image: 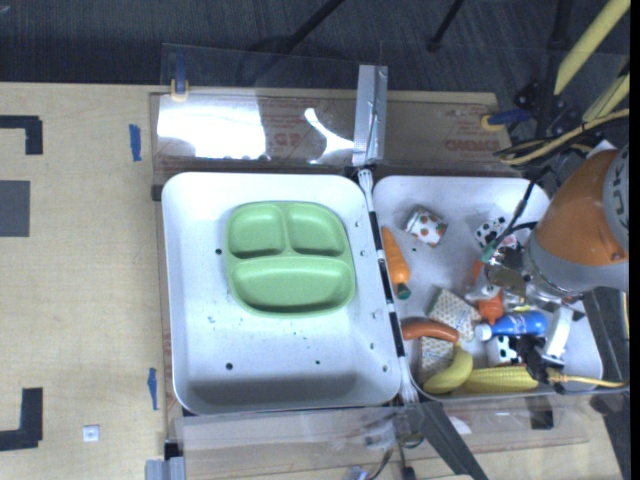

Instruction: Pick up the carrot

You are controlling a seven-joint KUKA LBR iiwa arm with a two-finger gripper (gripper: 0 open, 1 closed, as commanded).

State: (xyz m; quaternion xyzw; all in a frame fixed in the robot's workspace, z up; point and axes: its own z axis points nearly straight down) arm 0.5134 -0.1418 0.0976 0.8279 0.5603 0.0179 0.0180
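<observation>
The carrot (397, 259) is orange with a green end pointing toward the front. It lies along the left wall of the right bin (455, 193). My gripper (497, 280) hangs low over the right-middle of that bin, well to the right of the carrot and apart from it. It sits above a small orange piece (490, 308) and a blue item (521, 323). The grey wrist and its orange band (585, 223) hide the bin's right side.
The right bin also holds a red sausage (428, 329), a banana (451, 370), a corn cob (495, 379), a waffle-like piece (452, 311) and two spotted balls (427, 226) (489, 232). The left bin (190, 268) bears a green divided plate (290, 257).
</observation>
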